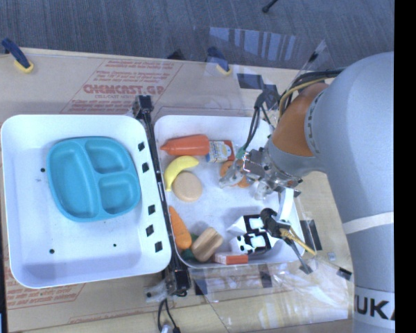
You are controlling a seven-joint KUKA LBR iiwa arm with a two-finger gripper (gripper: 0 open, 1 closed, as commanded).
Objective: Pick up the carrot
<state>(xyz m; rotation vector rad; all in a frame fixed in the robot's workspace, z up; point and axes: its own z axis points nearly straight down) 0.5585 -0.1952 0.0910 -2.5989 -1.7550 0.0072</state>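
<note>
Table (76, 75) covered in printed brown cardboard carries two shallow white plastic bins side by side. The left bin (14, 207) holds a light blue divided plate (93, 179). The right bin (215, 203) holds the remaining items.

Task item: the orange tapered plastic carrot (179, 228) lies in the right bin, along its left wall in the lower part of the view. Its narrow end points up the view. Its thicker end is just beside a tan bread roll (206, 244).

Tool position: the grey arm (360, 151) enters from the right with its orange band above the wrist. The tool (236, 174) sits low over the right half of the right bin. The carrot lies down and to the left of the tool in the view, well apart from it, with bare bin floor between them. No contact between tool and carrot is seen.

Tool state: open or closed cannot be told at this angle. A small orange piece (244, 182) shows right at the tool; whether it is gripped cannot be told.

Other contents of the right bin:
- a red-orange sausage-shaped item (184, 144) near the top wall
- a small printed carton (222, 150) just beside it
- a yellow banana (179, 169)
- a round beige disc (188, 186) touching the banana
- a small red and white piece (230, 259) near the bottom wall
</note>
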